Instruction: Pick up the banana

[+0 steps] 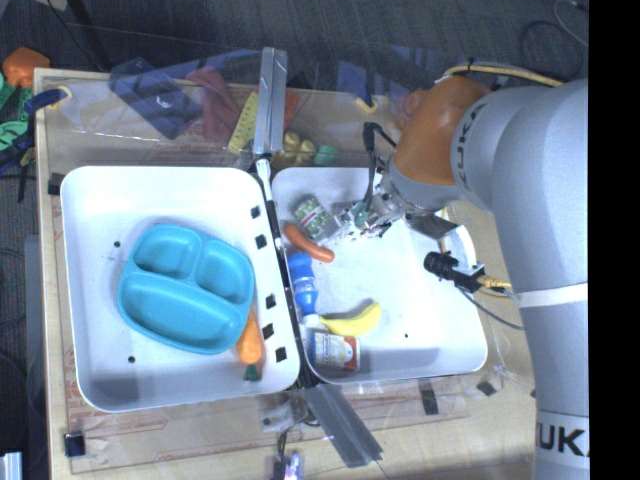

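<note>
- Camera view: banana (354, 319) lies near front of right bin (440, 353), touching a small can (335, 351), blue bottle (301, 282) just left.
- Risk: w/ can and bottle crowding it, a descent could clip them or nudge banana off-line.
- Arm reaches in from right, wrist bent down; gripper (362, 220) low at bin's far side beside a green packet (309, 214), well apart from banana.
- Grip opening: can't tell; nothing seen held.

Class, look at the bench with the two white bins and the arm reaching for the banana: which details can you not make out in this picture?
- Gripper: camera view, fingers too small and blurred to judge.
- Can label: too small to read.
- Carrot: its end slips behind the blue tray.
- Items behind the bins: blurred by clear plastic.
- Banana: one end hidden by the blue bottle.
</note>
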Controlling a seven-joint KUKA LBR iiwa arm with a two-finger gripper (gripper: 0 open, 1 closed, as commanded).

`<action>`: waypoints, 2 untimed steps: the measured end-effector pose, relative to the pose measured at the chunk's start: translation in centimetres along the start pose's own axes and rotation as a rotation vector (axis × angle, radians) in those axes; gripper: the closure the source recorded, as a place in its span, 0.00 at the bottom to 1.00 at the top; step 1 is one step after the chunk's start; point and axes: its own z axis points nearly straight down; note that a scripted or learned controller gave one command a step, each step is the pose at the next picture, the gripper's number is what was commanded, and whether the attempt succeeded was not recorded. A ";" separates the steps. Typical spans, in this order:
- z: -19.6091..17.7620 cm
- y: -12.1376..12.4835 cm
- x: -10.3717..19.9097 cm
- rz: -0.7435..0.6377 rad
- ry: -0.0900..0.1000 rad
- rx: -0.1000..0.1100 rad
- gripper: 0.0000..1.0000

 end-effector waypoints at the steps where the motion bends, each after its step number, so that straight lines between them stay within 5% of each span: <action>1: -0.4 -5.5 4.9 -0.066 -0.028 -0.010 0.00; 2: 1.4 -8.9 2.0 -0.118 0.021 0.022 0.00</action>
